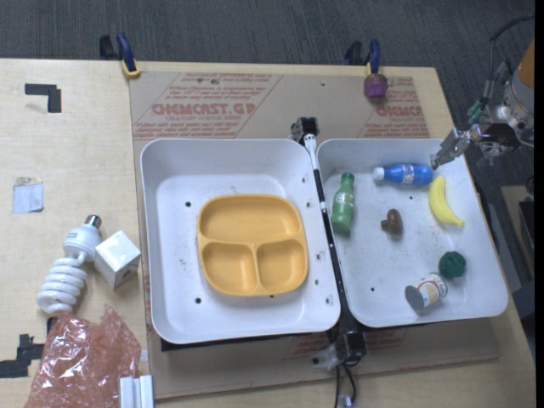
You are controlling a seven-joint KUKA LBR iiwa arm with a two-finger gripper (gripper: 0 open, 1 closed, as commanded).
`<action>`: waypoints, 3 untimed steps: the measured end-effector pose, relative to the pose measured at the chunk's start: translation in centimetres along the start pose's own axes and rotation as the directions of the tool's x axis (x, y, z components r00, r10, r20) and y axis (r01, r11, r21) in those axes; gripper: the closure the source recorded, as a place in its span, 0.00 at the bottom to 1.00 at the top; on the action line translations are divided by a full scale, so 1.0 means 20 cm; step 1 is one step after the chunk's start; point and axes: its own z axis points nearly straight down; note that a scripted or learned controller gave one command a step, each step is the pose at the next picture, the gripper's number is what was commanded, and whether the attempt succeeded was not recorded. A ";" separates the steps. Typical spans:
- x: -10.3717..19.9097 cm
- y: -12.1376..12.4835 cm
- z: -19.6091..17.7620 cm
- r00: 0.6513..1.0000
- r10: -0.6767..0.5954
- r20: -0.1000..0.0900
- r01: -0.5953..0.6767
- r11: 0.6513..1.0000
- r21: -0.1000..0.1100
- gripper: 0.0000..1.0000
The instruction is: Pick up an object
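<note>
Far to the left, on the bare bench, a spiral light bulb [68, 270] lies beside a small white cube [117, 258], and a crumpled pink plastic bag [81, 359] sits below them near the bottom edge.

Next comes the left bin [161, 228], and in it a yellow divided tray [252, 245] rests flat, roughly in the middle.

The right bin [484, 300] touches the left one along their shared rim. Just inside that rim a green bottle [342, 202] lies lengthwise, cap pointing toward the far side. A small brown lump [392, 221] sits near the bin's middle. Above it a blue bottle [405, 174] lies on its side near the far wall, white cap to the left. A yellow banana [444, 202] lies just beside the blue bottle's right end, curving down toward the near side. Lower down a dark green ball [452, 264] rests close to the right wall, and a small can [426, 292] lies tipped over just below and left of it. Beyond the bins, a purple object [376, 85] sits on the brown board by a blue clamp [373, 54].

My gripper [445, 153] hangs at the far right corner of the right bin, tips pointing down-left, close to the blue bottle's right end and the banana's top. Nothing is between my fingers; how far apart they stand I cannot tell.
</note>
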 end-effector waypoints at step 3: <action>0.07 0.21 0.74 1.000 -0.004 0.002 0.004 1.000 0.001 0.00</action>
